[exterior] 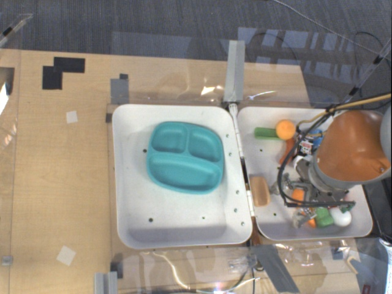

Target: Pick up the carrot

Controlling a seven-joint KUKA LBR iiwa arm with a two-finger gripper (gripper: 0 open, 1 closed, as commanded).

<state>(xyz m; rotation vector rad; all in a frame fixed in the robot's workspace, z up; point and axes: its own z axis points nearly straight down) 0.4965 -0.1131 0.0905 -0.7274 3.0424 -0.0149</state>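
The carrot (285,130) lies at the back of the right bin (245,158), an orange body with a green stalk (264,132) pointing left. A slim orange piece (286,154) runs from it toward the arm. My gripper (303,206) hangs low over the front half of the same bin, under the orange-banded wrist (352,149), some way in front of the carrot. A small orange item (297,195) shows right beside the gripper, and the wrist hides what lies between the two.
The left bin (131,182) holds a teal divided plate (185,157). In the right bin a tan block (261,190) lies by the left wall. Green (323,218), orange (312,222) and white (342,218) pieces crowd the front right corner. Cables loop around the wrist.
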